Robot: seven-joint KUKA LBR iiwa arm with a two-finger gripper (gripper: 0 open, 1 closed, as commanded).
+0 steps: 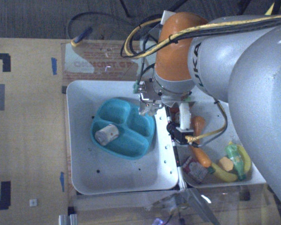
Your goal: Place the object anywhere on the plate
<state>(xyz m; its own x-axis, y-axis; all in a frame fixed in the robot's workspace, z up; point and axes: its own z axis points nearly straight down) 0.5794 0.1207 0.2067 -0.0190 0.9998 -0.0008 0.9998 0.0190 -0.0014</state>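
A blue plate [131,146] with several compartments lies in the left white bin [84,172]. A small grey and tan cylinder [107,133] rests on its side in the plate's left compartment. My gripper [147,108] hangs over the plate's upper right rim, apart from the cylinder and to its right. The grey arm with its orange band [178,36] comes in from the right and hides the bin's far right corner.
The right bin [257,179] holds toy food: an orange carrot [201,157], a banana [225,175], a green item [235,154], a yellow block [226,163] and a red and white piece [184,116]. The rim between the bins [173,158] runs just right of the plate.
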